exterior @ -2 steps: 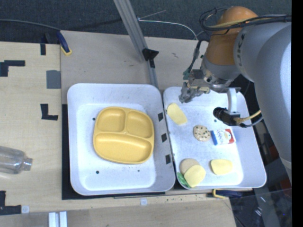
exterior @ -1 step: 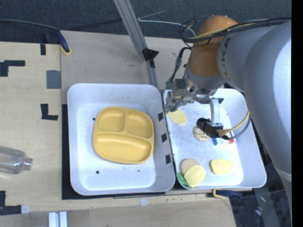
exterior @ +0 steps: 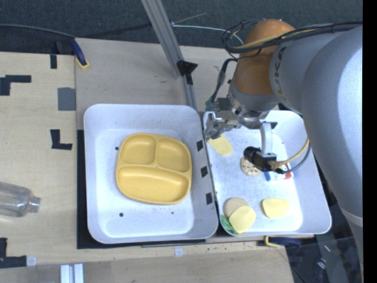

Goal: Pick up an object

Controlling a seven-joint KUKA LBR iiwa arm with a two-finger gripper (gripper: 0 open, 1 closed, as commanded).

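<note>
the gripper (exterior: 219,124) hovers above a pale yellow wedge-shaped piece (exterior: 222,145) at frame centre; its grip cannot be told; next comes descent.

I'm looking at two white bins, the left bin (exterior: 100,158) and right bin (exterior: 306,217), both smooth plastic with a dull sheen and a few dark specks. The yellow divided tray (exterior: 154,168) reads as matt moulded plastic. My arm (exterior: 330,93) shows smooth grey casing, faintly satin, with a glossy orange band (exterior: 262,58). The bench (exterior: 35,158) looks like pale, matt wood. A clear bottle (exterior: 16,200) gleams like thin plastic. The slanted pole (exterior: 162,25) is ribbed metal.
</note>
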